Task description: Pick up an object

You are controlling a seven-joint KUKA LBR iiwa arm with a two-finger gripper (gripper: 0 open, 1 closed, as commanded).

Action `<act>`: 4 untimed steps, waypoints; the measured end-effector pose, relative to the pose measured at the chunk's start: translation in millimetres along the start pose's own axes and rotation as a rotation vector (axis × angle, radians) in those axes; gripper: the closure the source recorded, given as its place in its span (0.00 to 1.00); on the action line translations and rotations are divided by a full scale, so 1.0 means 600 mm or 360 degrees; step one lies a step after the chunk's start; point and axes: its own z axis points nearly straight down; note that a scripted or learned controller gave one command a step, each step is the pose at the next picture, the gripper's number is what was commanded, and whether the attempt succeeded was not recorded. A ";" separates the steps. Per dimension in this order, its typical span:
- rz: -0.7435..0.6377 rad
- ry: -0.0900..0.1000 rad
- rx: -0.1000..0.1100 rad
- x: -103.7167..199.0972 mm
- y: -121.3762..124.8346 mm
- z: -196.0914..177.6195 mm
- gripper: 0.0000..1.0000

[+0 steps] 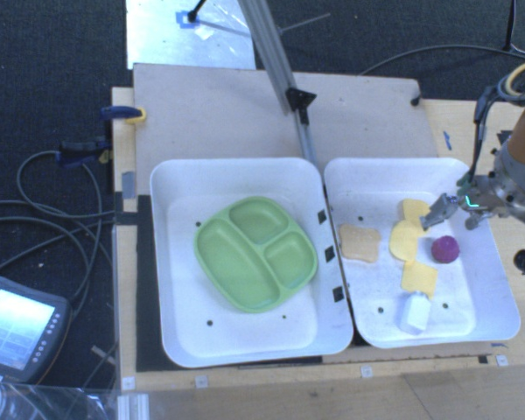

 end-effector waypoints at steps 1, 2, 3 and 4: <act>0.0005 0.0000 0.0010 -0.012 -0.005 0.099 0.00; 0.0004 0.0002 0.0010 -0.002 -0.021 0.188 0.00; 0.0004 -0.0001 0.0004 -0.002 -0.020 0.205 0.00; 0.0003 -0.0002 -0.0003 -0.002 -0.018 0.186 1.00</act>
